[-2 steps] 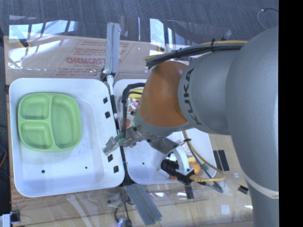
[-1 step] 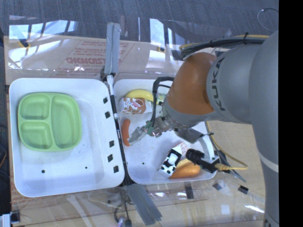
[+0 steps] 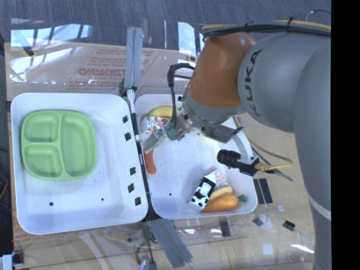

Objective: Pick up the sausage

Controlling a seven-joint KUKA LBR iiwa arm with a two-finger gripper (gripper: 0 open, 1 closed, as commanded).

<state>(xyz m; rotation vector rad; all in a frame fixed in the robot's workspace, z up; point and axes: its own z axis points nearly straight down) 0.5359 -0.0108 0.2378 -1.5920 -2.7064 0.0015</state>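
At the left wall of the right bin (image 3: 169, 207), close to the divider between the two bins, lies the sausage (image 3: 150, 163). It is a small orange-red piece, lying roughly along the wall, with its far end under a grey finger-like part. The tool (image 3: 169, 133) is just above and to the right of it, low over the bin floor. I cannot tell if the tool is open or closed, because the wrist hides most of it, and nothing shows the sausage between its parts.

Just beside the tool, on the far side, there is a small packet with a colourful print (image 3: 153, 125), and behind it a banana (image 3: 161, 112) near the far wall of the same bin. These two are crowded around the tool, so the space near the sausage is tight.

In the near right corner of the right bin lie a black and white carton (image 3: 203, 193), a yellow piece (image 3: 223, 192) and a carrot (image 3: 220, 203), touching one another and well apart from the sausage.

The left bin (image 3: 73, 207) holds a green divided plate (image 3: 58, 144) in its far left part. The big grey arm with the orange band (image 3: 225, 72) covers the far right of the tabletop.
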